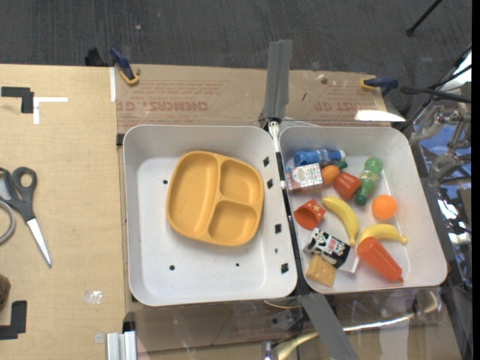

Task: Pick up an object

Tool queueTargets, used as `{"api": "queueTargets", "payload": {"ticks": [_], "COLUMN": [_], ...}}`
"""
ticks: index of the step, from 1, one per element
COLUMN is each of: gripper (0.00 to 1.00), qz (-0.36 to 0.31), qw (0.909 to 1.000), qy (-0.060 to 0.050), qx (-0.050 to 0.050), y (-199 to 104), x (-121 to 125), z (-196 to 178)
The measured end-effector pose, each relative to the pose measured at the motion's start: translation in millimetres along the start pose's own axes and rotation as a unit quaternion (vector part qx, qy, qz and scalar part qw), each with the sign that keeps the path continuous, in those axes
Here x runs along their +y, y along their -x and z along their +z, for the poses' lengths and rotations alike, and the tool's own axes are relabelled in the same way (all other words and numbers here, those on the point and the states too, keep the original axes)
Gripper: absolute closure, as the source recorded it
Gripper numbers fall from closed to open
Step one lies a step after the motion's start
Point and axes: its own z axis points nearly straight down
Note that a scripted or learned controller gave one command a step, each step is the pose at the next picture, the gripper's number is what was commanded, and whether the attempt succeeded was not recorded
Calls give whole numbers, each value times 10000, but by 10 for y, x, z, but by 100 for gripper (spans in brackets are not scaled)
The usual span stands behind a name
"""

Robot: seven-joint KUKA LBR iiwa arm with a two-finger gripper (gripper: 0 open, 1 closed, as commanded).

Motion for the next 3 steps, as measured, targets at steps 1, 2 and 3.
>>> {"api": "queueTargets", "payload": {"ticks": [1, 2, 3], "gripper": [0, 0, 0], "qz": [-940, -131, -343], "qw": [9956, 9999, 9994], "qy": [1, -4, -4], "qx": [-1, -17, -22], "y": [-158, -266, 774], "x": [10, 718, 514], "z": [1686, 1937, 1931]}}
